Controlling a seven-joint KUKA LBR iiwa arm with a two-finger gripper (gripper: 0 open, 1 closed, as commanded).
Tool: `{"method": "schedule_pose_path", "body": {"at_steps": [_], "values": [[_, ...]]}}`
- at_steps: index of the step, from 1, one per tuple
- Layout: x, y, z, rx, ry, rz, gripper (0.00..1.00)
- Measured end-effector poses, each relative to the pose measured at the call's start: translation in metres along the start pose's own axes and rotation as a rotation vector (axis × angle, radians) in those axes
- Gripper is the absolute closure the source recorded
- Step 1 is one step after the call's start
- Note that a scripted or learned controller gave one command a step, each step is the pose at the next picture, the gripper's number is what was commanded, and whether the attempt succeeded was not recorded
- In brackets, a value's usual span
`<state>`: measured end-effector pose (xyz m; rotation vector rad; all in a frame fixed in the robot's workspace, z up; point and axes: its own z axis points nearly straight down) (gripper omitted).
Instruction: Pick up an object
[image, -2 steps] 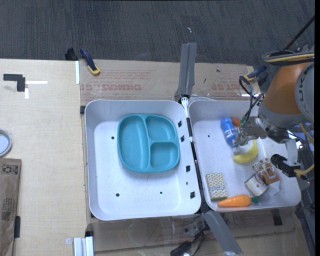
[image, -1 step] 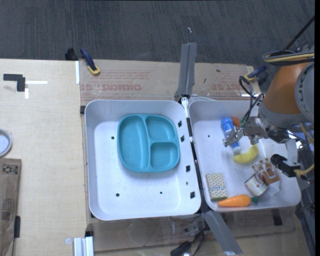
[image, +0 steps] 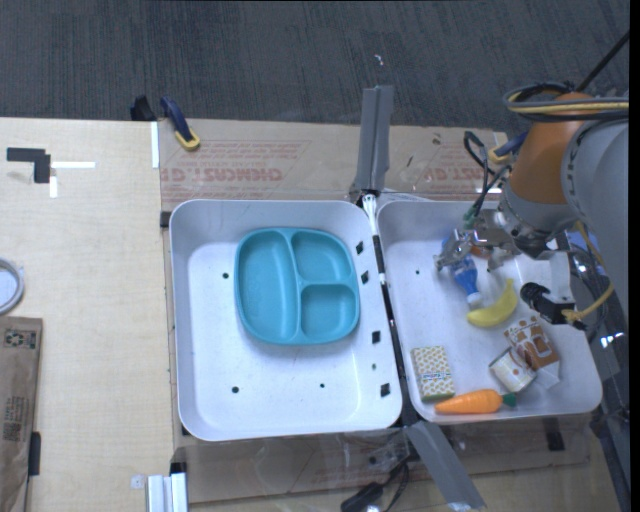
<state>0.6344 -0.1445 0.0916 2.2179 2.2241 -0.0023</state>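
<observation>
Down at the front edge of the right bin (image: 560, 405) we've got a carrot (image: 470, 403) lying on its side, orange with a green tip pointing right. Just left of it and a bit further back sits a small patterned box (image: 432, 372). To the carrot's right there's a little round container (image: 512, 375), and touching that a small carton with a brown and white print (image: 533, 343).

Further back we see a banana (image: 495, 308), curved, with a blue and white tube-like thing (image: 468, 279) just beside its upper end. The gripper (image: 462, 250) hangs right over that blue thing, reaching in from the right on the grey arm with the orange band (image: 545, 150). Honestly we can't tell how the jaws stand, or whether anything's between them; too cluttered there.

Over in the left bin (image: 200, 330) there's a teal divided plate (image: 297, 286) with three compartments, lying flat near the middle.
</observation>
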Motion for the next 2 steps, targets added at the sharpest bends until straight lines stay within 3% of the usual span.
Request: {"method": "schedule_pose_path", "body": {"at_steps": [1, 2], "values": [[0.0, 0.0, -0.01, -0.001, -0.002, -0.004, 1.0], [0.068, -0.005, -0.109, 0.0, 0.0, 0.095, 1.0]]}}
